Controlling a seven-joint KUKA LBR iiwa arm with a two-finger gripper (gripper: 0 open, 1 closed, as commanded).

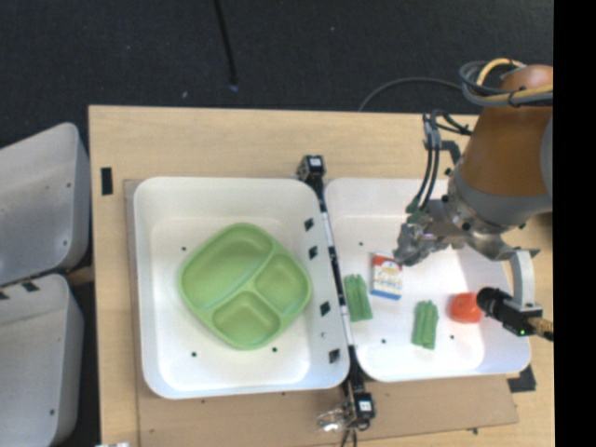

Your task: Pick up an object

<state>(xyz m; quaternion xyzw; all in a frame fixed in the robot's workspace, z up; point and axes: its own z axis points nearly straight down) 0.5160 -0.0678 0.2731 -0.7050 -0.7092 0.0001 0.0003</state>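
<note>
Up close, claw (407, 250) hovers by small carton (386, 277), its printing unreadable.

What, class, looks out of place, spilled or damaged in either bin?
Nothing stands out. The green plate lies flat in the left bin, a little turned against its walls. In the right bin, two green pieces, a small carton and a red object lie loose and apart, none broken.

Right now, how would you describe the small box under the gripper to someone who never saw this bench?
Look in the right bin, near its middle. The small box is white with red and blue print, unlike the two green pieces and the red object around it.
</note>
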